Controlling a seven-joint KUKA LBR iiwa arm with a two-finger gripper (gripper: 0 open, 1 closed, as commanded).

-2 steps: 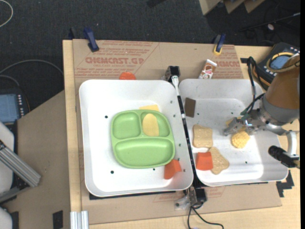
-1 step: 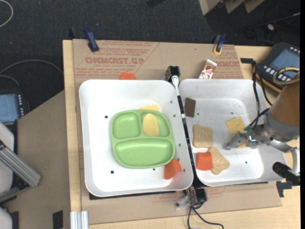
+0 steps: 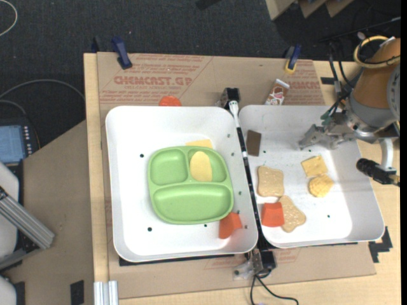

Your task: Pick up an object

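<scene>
Square yellow cracker-shaped toy lies flat in the right shallow white bin, just below my end effector, whose grip state I cannot tell. I would descend straight down, centred over it, clear of the round yellow biscuit toy beside it. Near-square, it has no real long axis, edges slightly skewed to the bin wall.

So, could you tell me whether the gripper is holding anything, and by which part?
Nothing is held: the gripper hovers over bare floor of the right bin.
</scene>
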